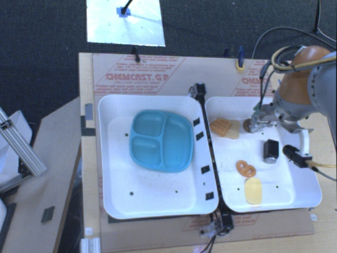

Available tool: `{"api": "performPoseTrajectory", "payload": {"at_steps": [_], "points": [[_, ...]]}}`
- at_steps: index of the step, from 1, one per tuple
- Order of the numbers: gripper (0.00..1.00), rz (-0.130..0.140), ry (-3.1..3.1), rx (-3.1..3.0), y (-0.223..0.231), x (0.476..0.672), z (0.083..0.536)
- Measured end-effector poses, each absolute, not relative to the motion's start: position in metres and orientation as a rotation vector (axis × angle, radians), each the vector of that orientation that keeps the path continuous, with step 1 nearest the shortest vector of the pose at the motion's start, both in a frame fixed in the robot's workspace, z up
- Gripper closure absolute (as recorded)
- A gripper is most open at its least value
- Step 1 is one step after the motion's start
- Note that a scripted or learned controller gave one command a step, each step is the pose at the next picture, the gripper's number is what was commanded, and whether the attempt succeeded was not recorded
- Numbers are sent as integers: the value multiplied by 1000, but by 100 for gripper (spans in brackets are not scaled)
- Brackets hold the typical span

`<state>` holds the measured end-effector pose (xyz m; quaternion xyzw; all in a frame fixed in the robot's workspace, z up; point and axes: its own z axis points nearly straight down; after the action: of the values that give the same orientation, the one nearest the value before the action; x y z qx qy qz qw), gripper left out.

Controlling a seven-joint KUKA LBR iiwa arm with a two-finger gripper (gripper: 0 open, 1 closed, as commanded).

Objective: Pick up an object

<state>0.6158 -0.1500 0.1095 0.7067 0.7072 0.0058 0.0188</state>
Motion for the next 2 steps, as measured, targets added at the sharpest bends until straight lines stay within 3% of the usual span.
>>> {"api": "performPoseTrajectory", "payload": {"at_steps": [1,2], "points": [[100,4,2224,2214,-152,622,154],[100,6,2223,2210,-150,622,219]]}}
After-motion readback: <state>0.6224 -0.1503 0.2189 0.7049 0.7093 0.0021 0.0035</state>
